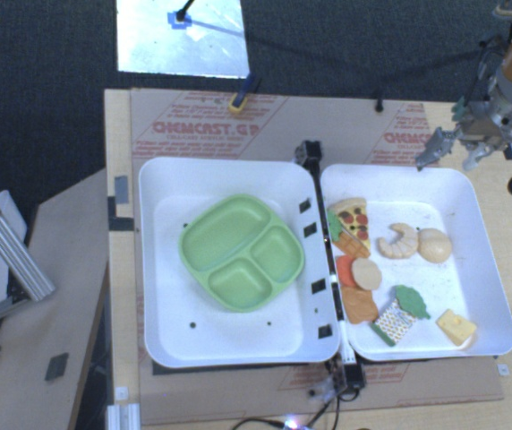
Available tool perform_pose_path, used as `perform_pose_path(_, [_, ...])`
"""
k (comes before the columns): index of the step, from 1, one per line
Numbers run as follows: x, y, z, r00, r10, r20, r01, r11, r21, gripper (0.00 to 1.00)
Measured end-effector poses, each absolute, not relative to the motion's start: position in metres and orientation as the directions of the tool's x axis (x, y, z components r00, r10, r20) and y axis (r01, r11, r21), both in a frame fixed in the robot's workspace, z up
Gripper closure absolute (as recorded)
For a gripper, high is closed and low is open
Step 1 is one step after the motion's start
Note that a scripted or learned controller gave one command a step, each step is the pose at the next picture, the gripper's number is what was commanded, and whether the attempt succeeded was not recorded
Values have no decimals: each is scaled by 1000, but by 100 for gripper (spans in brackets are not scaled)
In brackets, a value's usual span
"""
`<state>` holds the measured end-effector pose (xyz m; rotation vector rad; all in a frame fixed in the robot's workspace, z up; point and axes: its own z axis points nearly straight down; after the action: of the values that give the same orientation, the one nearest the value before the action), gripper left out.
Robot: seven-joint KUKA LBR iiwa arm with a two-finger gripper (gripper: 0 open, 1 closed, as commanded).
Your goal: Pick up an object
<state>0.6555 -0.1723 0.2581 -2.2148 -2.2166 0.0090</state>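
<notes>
Nearest, one green divided plate (242, 253) fills the left bin (162, 195); some nine toy foods (390, 271) sit in the right bin (484, 240) on the cardboard-covered bench (202, 119); gripper (454, 149) hovers empty, fingers spread

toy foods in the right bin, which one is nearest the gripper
The croissant: it lies closer to the bin's far right corner, under the gripper, than the pizza slice or cheese.

Bins (238, 173) – glossy white plastic; tray (241, 252) – matt green plastic.

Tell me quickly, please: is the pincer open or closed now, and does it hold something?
Pincer: open, holding nothing, above the far right corner of the right bin.
</notes>
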Motion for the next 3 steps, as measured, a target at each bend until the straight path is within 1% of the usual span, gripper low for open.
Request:
perform_pose_path(1, [658, -172, 266, -3, 1000, -1, 1000, 3, 2, 0])
perform_pose_path(2, [657, -182, 213, -1, 1000, 0, 1000, 1, -2, 0])
perform_pose_path(3, [661, -191, 164, -1, 1000, 0, 1000, 1, -2, 0])
